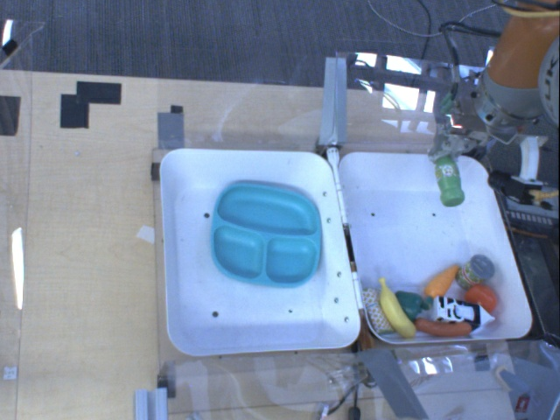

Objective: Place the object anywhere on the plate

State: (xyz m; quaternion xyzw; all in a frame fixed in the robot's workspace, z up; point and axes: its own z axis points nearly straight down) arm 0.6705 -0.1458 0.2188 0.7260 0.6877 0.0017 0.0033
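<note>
Gripper [446, 151] sits over the far right corner of the right bin [411, 234], its fingers clamped on the top of a small green bottle [450, 182]. Bottle hangs roughly upright below them, lifted off the bin floor as far as can be judged. Arm w/ orange band [525, 46] comes in from the right behind it.

Rel. to the right bin: the other objs are piled at its near edge – yellow banana [394, 309], dark green item [411, 304], orange carrot [441, 281], red sausage-like piece [444, 327], black & white item [455, 309], small jar [477, 271], orange-red round thing [482, 297].

Just left of the right bin, touching it, is the left bin [184, 252]; blue plate [265, 232] w/ three compartments lies at its middle, well apart from the bottle.
</note>
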